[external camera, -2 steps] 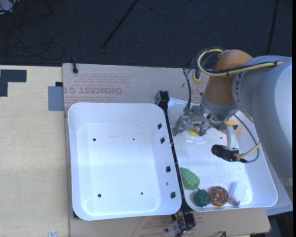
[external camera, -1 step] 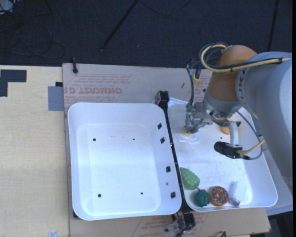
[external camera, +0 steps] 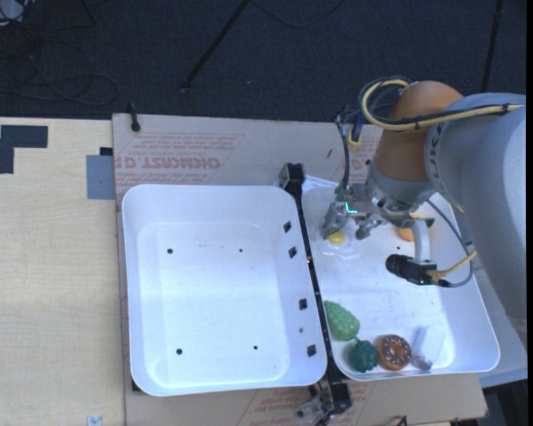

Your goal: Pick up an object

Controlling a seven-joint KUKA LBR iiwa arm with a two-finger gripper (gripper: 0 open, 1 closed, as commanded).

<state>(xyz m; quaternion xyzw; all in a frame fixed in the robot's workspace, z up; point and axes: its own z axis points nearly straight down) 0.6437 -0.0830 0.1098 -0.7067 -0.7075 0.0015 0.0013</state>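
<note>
My gripper [external camera: 347, 229] hangs low over the far left part of the right bin [external camera: 466, 327], with the fingers spread apart, so it is open. A small yellow object [external camera: 337, 237] lies on the bin floor just below and between the fingertips, closer to the left finger [external camera: 330, 226]. Nothing looks clamped. An orange object [external camera: 418, 232] peeks out behind the wrist on the right. Along the bin's near edge lie a light green lump [external camera: 342, 319], a dark teal ball [external camera: 363, 355], a brown donut [external camera: 393, 351] and a white piece [external camera: 429, 343].
The left bin [external camera: 138, 238] stands beside the right one, with a black divider [external camera: 304, 273] between them. A black plug on a yellow cable [external camera: 411, 269] hangs from the arm over the right bin's middle. The grey arm covers the bin's far right.
</note>
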